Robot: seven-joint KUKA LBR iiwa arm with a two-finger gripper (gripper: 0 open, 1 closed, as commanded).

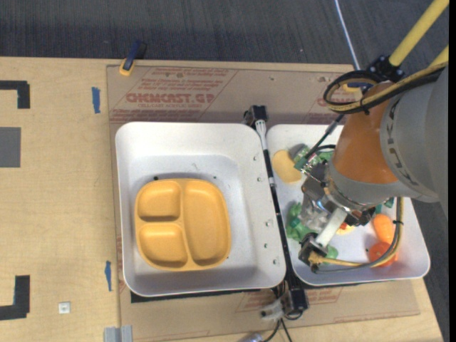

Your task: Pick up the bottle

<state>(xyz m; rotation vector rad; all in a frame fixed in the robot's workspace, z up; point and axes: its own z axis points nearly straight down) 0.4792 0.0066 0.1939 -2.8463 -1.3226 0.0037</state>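
Observation:
My gripper hangs low over the left half of the right bin, largely covered by the grey and orange wrist. A green thing lies right beside it at the bin's left wall, partly hidden; I cannot tell whether it is the bottle. A pale yellow rounded object rests near the bin's far left corner, with another green piece next to it. An orange object sits on the right side of the bin.
The left bin holds a yellow-orange divided plate. A black clamp sits at the far end of the wall between the bins. The arm covers much of the right bin.

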